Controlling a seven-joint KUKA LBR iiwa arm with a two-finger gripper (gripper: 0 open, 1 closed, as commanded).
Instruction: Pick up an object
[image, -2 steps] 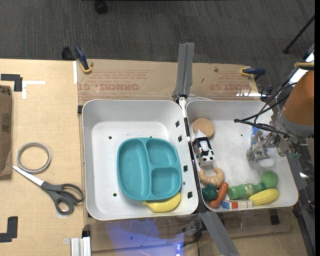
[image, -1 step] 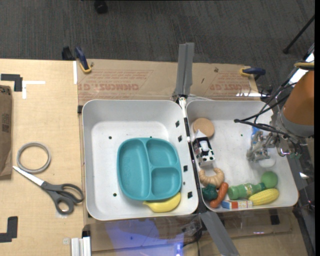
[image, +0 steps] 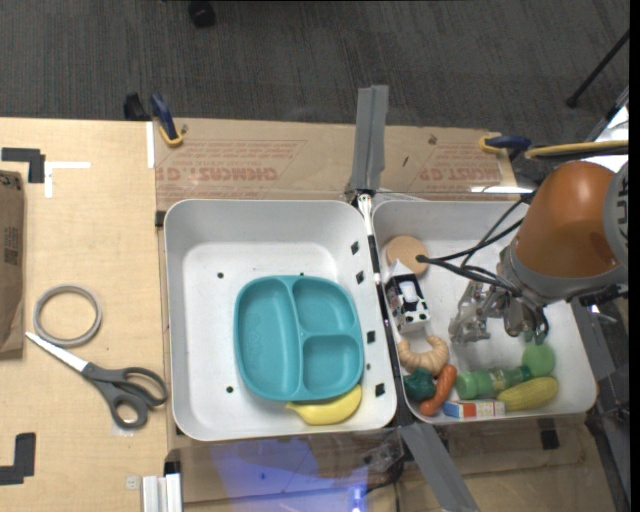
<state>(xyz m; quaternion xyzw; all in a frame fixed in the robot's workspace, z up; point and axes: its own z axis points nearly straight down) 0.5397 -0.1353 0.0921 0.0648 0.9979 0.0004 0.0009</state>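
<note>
We see two white bins side by side. The left bin (image: 190, 330) holds a teal divided plate (image: 298, 335) with a banana (image: 328, 408) tucked under its near edge, well away from the fingers. The right bin (image: 575, 395) is where the arm (image: 565, 225) reaches down, probably because the loose items are crowded there. Its gripper (image: 497, 322) hangs low over bare bin floor; we cannot tell whether the metal fingers are parted or closed, and nothing shows between them. Just below and right of the fingers lie a green bottle-shaped toy (image: 505, 378) and a yellow corn-like piece (image: 528, 392), the likeliest pick. To the fingers' left sit a beige ring (image: 422, 352) and a carrot (image: 438, 390).
</note>
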